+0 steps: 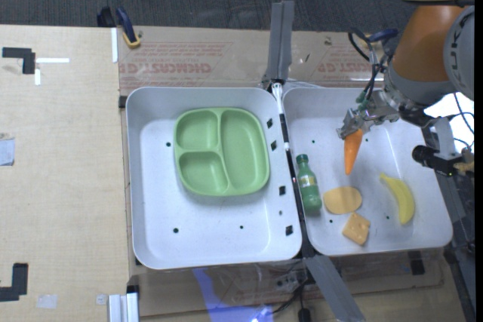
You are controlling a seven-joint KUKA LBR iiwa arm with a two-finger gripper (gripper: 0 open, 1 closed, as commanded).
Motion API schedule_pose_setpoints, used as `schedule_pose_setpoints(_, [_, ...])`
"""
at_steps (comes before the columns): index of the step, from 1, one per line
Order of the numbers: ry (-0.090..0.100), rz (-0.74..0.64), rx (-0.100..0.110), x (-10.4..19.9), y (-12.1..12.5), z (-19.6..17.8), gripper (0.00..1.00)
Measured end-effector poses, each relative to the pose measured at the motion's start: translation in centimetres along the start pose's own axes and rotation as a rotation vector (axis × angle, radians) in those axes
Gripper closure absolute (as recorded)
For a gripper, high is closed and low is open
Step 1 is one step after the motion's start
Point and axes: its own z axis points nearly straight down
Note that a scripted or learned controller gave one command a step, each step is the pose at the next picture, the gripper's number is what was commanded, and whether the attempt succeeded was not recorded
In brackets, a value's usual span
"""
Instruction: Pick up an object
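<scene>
One carrot (352,153) hanging between fingers (353,129).

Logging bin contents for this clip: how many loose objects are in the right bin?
5. A carrot hangs at the gripper near the back, a green bottle lies by the left wall, a banana at right, and two orange pieces, round and square, in front. None seem hidden.

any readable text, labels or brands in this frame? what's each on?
Red print on the cardboard strip behind the bins: repeated, looks reversed or upside down, too blurred to read.
Label on the green bottle: too small to read.
Dark lettering on the arm's grey casing at the right edge: cut off, unreadable.
No other text.
</scene>
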Motion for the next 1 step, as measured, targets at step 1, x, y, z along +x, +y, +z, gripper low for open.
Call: schedule_pose_setpoints(1, [-0.001,0.226,0.001,4.46,4.21,-2.62,1.0])
